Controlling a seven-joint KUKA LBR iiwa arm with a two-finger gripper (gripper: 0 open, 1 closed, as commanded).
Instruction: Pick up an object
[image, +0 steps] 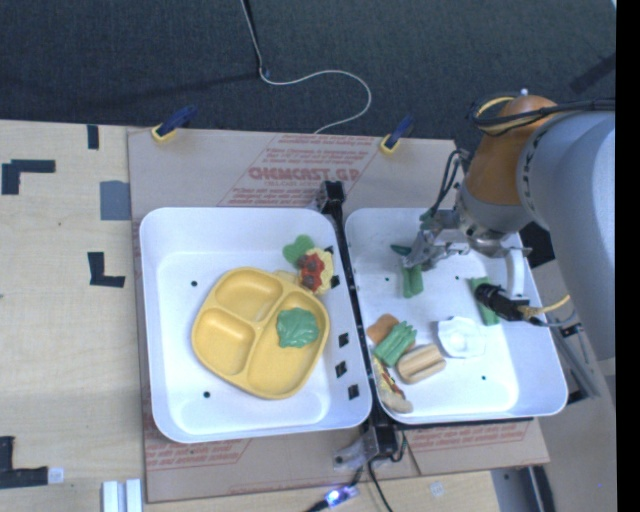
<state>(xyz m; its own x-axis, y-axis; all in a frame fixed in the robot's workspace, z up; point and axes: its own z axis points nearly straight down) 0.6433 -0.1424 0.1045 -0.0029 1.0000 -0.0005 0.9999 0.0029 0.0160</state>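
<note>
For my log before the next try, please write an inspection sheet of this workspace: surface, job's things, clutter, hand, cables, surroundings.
Surface: two shallow white plastic bins side by side on brown cardboard.
Job's things: yellow divided plastic plate with green leaf toy in left bin; green stick toy, white cup-like piece, hot-dog toy in right bin.
Clutter: red-green-yellow toy cluster beside plate.
Hand: above green stick; grip cannot be judged.
Cables: thin white cable behind bins.
Surroundings: dark carpet, wooden bench.

A robotics lab: taped bench, clamped cardboard, trailing cable.
</note>
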